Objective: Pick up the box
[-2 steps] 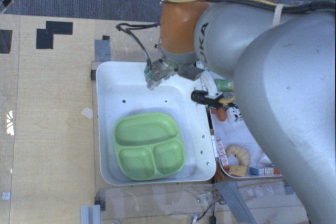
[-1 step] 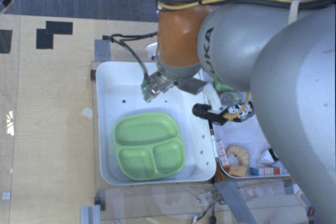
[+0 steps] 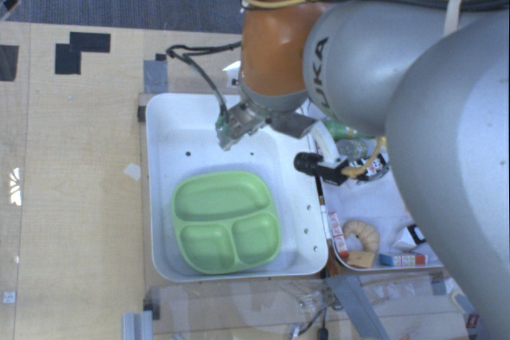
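A small flat box (image 3: 405, 259) with blue and red print lies at the front edge of the right bin (image 3: 374, 263), beside a tan croissant-shaped piece (image 3: 362, 238). My gripper (image 3: 230, 129) hangs over the back part of the left bin (image 3: 163, 171), just beyond the far rim of a green divided plate (image 3: 226, 220). It is well to the left of the box and apart from it. Nothing shows between its tips. The big grey arm covers most of the right bin.
A green bottle-like item (image 3: 344, 130) peeks out under the wrist at the back of the right bin. A small black-and-white item (image 3: 415, 233) lies near the box. The wall between the two bins (image 3: 323, 219) runs front to back.
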`<move>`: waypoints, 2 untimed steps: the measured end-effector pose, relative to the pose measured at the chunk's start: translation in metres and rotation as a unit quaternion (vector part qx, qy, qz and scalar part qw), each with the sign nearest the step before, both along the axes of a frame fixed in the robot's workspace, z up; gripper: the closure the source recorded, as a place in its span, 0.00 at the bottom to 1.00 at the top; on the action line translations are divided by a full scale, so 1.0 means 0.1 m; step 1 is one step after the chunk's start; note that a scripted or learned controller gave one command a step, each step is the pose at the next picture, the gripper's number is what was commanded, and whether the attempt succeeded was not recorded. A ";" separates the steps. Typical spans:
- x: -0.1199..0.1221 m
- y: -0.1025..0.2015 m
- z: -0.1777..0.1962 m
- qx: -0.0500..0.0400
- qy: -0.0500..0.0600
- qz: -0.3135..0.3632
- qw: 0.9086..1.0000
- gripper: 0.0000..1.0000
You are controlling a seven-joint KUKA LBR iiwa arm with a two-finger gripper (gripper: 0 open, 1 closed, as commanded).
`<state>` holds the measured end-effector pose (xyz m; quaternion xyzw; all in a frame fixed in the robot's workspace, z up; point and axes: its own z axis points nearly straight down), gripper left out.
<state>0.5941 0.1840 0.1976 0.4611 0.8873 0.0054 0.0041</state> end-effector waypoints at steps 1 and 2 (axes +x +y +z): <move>0.00 0.00 0.00 0.000 0.000 0.000 1.000 0.00; -0.87 -0.04 -0.90 0.000 0.003 -0.116 0.993 0.00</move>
